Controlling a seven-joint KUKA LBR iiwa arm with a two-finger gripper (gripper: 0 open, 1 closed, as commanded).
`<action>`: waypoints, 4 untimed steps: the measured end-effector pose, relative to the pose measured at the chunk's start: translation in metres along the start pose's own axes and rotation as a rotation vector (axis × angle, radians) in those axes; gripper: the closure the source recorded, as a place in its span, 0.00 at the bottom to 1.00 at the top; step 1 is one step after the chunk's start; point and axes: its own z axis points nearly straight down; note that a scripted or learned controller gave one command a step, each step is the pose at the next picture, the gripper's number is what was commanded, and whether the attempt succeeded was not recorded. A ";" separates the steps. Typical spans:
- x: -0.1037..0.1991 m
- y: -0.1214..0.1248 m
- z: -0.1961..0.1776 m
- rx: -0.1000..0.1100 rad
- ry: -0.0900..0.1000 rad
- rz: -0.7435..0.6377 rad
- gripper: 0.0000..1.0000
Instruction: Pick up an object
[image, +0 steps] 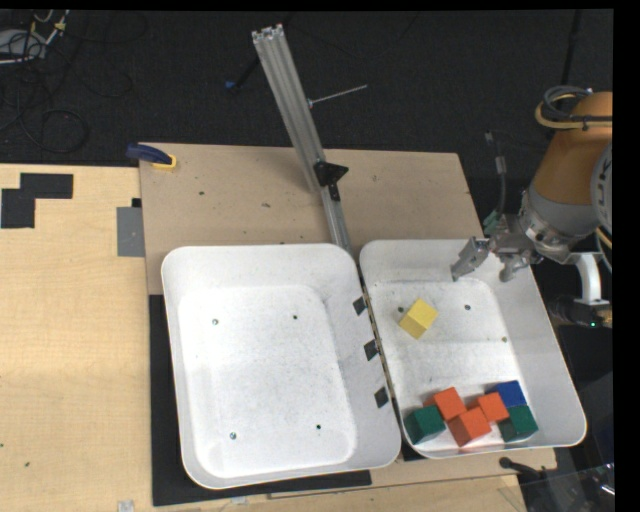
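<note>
Yellow block (419, 318) lies alone in the right bin (570, 400), below and left of the gripper (492, 259), whose fingers stand apart, holding nothing. Best to centre over it, square to its faces, then descend. Farther below the gripper, orange (449, 402), green (426, 424) and blue (510, 392) blocks crowd together.

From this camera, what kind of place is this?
Probably a robot lab's bin-picking test cell: two white bins side by side on a bench, toy blocks in the right one, an end effector above it, and loose cables on the dark floor.
</note>
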 end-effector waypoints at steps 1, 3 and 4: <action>0.004 -0.001 0.065 0.000 0.001 -0.003 0.00; 0.005 0.000 0.068 -0.005 -0.002 -0.006 1.00; 0.000 -0.008 0.020 -0.010 -0.003 0.002 1.00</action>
